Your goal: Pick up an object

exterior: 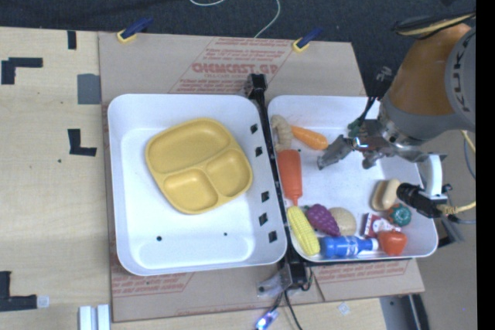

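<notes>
Tool (349, 149) hangs over right bin (344, 106), fingers spread, pinching nothing. Carrot (309, 138) lies just left of it toward the far rim; long orange piece (290, 174) along the bin's left wall. Corn (302, 230), blue bottle (346, 246) crowd the near edge. Yellow divided plate (199, 165) sits in left bin (128, 182).

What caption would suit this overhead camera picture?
Robot gripper hovers over a bin of toy food, beside a bin holding a yellow divided plate.
</notes>
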Robot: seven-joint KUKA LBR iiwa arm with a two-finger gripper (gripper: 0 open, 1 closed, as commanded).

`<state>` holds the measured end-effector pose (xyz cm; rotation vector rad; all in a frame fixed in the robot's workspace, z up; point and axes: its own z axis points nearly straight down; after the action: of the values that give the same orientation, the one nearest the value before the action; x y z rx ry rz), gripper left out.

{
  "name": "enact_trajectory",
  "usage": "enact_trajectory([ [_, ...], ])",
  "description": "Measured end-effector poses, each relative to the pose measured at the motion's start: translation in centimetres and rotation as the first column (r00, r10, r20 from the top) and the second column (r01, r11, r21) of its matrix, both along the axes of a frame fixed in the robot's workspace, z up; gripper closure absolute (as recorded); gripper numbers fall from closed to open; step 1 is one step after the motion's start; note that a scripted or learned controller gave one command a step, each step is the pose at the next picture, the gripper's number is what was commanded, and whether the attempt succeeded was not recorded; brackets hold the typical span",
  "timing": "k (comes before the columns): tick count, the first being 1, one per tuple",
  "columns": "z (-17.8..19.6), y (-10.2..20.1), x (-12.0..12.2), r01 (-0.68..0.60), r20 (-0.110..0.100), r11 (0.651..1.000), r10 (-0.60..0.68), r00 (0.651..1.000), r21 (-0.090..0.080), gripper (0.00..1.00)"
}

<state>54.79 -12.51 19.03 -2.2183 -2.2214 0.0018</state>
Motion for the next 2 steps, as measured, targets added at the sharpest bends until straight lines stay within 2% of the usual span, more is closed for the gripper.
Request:
enact_trajectory([
  [1, 1.0, 0.1, 0.0, -0.001, -0.001, 1.0, 0.001, 1.0, 0.0, 1.0],
  [2, 2.5, 9.7, -3.9, -0.008, -0.002, 1.0, 0.008, 1.0, 0.003, 1.0],
])
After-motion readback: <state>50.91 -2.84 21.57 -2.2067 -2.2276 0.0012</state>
